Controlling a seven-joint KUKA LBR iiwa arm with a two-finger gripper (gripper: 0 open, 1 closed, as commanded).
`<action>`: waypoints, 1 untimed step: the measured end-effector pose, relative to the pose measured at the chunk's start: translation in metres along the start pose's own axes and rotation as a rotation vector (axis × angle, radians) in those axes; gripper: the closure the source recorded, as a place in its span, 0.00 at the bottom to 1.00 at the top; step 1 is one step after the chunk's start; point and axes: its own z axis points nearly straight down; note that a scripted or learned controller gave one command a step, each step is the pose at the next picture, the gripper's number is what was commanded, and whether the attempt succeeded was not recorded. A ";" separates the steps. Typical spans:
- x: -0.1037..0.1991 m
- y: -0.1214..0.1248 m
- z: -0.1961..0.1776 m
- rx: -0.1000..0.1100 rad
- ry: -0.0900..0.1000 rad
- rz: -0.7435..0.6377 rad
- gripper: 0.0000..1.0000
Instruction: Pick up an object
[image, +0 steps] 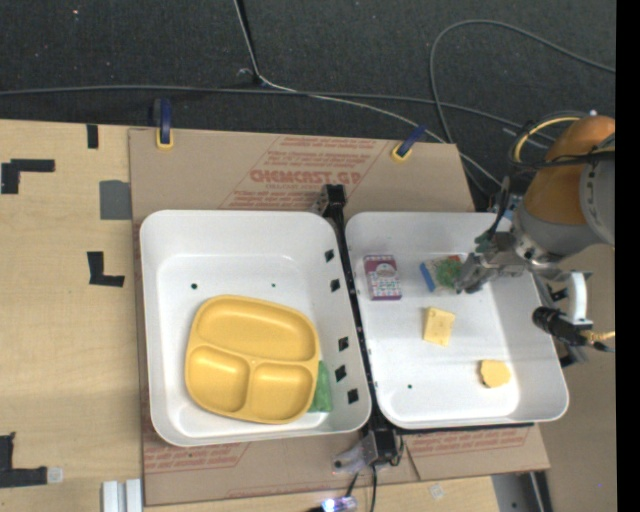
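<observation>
My gripper (468, 276) hangs low over the upper right part of the right bin (530, 405), reaching in from the right. Its tip is right beside a small green and blue object (441, 271), touching it or nearly so. A pink patterned packet (382, 277) lies to the left of that. A pale yellow wedge (438, 326) sits near the bin's middle, and a yellow-orange chunk (494, 374) lies toward the front right.
The left bin (160, 240) holds a yellow divided plate (252, 357), with a green item (322, 389) tucked at its right edge. Black clips (345, 345) line the wall between the bins. Cables run across the dark area behind the bench.
</observation>
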 end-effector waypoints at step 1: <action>-0.004 -0.005 -0.050 -0.004 0.001 0.002 1.00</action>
